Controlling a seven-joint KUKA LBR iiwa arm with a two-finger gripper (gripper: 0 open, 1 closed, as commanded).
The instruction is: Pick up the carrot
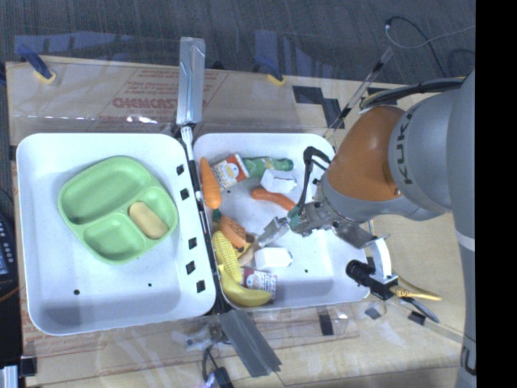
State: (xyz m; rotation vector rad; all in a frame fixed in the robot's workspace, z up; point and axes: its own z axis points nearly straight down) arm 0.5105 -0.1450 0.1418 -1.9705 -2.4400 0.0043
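Long orange carrot (210,183) lying along the left wall of the right-hand shallow white bin (319,291), upper part, pointing roughly up and down the view, untouched and not lifted. Just beside it to the right, a small white and orange packet (232,170) and a green bottle-like item (266,166). Further right, a smaller orange-red curved piece (273,197), possibly a second carrot or a pepper; hard to tell. Below, a stubby orange piece (233,231), a yellow corn cob (224,253), a yellow banana (242,294), a white block (274,258) and a small printed pouch (260,280).

Two-finger gripper (271,229) low in the middle of the same bin, near the stubby orange piece and well apart from the long carrot. Finger spread impossible to judge at this angle; nothing visibly held.

Left-hand bin carrying a green divided plastic plate (97,188) with a pale yellow oval piece (148,219) in one compartment.

Judgement: pick not yet achieved; approach, grasp and lift all left to do.
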